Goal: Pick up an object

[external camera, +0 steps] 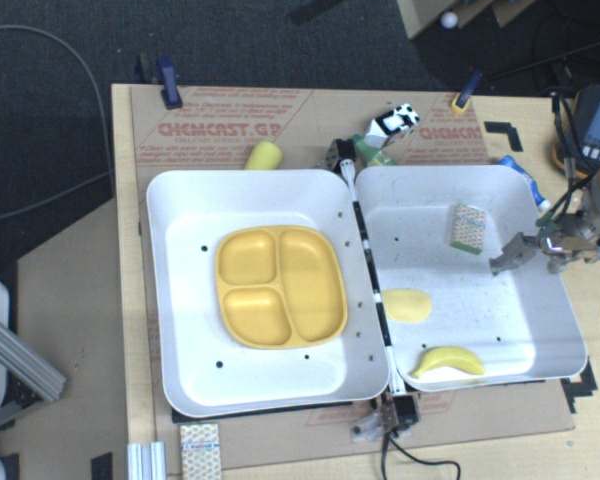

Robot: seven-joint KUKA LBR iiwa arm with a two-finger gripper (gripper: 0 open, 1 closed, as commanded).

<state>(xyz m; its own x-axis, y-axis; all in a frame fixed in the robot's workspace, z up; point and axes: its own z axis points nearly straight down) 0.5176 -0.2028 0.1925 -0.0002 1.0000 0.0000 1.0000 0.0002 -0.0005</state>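
My gripper hangs at the right edge of the right bin, and I cannot tell from this view how it is set; nothing shows in its hold, so I judge the pick is not yet made. Nearest to me lies a small patterned box, just beside the tip. Farther off in the same bin sit a pale yellow disc by the dividing wall and a banana near the front rim. The left bin holds a yellow divided plate. What is left, I reckon, is everything: choosing one, closing on it, lifting.
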